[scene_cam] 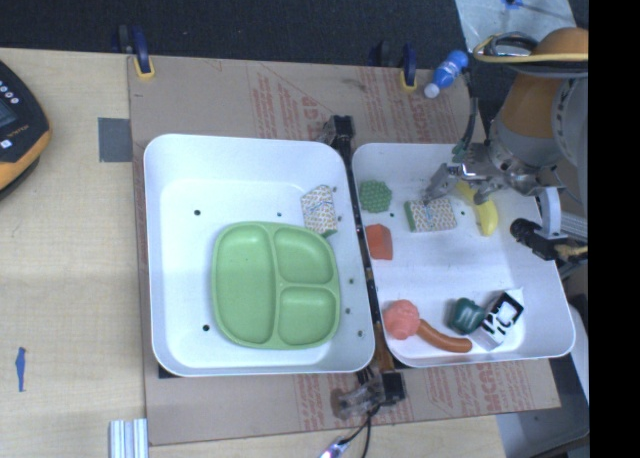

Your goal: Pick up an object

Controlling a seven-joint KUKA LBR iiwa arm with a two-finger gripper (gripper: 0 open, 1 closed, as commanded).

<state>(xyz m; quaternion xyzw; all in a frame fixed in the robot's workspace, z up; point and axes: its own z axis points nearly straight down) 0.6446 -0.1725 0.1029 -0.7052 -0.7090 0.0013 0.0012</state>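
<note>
Here, nearest the camera, the right bin (pixel 540 346) holds a pink lump (pixel 402 317) touching an orange sausage (pixel 443 338), with a dark green piece (pixel 465 315) and a black-and-white block (pixel 503 314) crowded together beside them. Further back lie an orange block (pixel 378 241), a green disc (pixel 375 195), a yellow piece (pixel 486 217) and a speckled green pad (pixel 433 215) — the likely target. The left bin (pixel 170 246) carries a green divided plate (pixel 276 285) and a patterned block (pixel 319 209). The tool (pixel 447 181) hangs at the pad's far edge; whether it is spread or closed I cannot tell. The pad lies flat — a pinch could slide off it or nudge the yellow piece. The arm comes in from the right, wrist bent down.
</note>
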